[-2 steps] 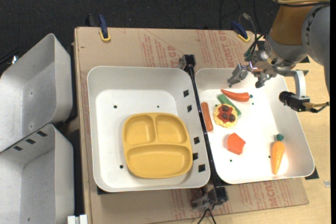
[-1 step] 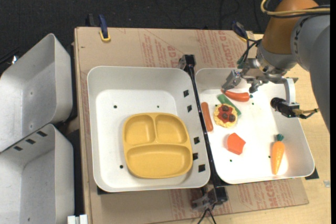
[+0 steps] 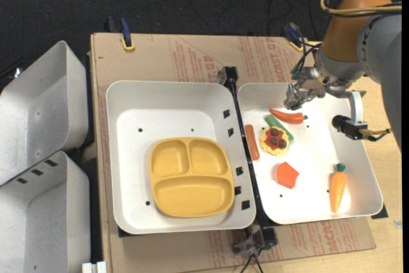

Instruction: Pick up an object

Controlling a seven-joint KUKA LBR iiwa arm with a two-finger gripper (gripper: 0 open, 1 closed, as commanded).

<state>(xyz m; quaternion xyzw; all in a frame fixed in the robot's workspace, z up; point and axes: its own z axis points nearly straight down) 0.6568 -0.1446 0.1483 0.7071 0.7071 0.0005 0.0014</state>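
Reaching in from the right, the grey arm (image 3: 382, 41) bends its orange-banded wrist downward, so the gripper (image 3: 296, 99) hangs over the far part of the right bin (image 3: 319, 153), above and a little right of the toy pizza (image 3: 275, 140). Whether the gripper is open or closed cannot be told from this slant; nothing is seen in its grasp.

A red pepper (image 3: 287, 116), glossy and curved, lies just above the pizza and directly under the gripper's tip, close to it; contact cannot be judged. A slim orange-red sausage (image 3: 252, 141) lies just left of the pizza along the bin wall. A blocky red piece (image 3: 287, 174) sits below the pizza, apart from it. A tapered orange carrot (image 3: 337, 190) with a green top lies well to the pizza's lower right. Far left of the pizza, in the left bin (image 3: 128, 137), rests a smooth yellow plate (image 3: 191, 176) with three compartments and rounded corners.
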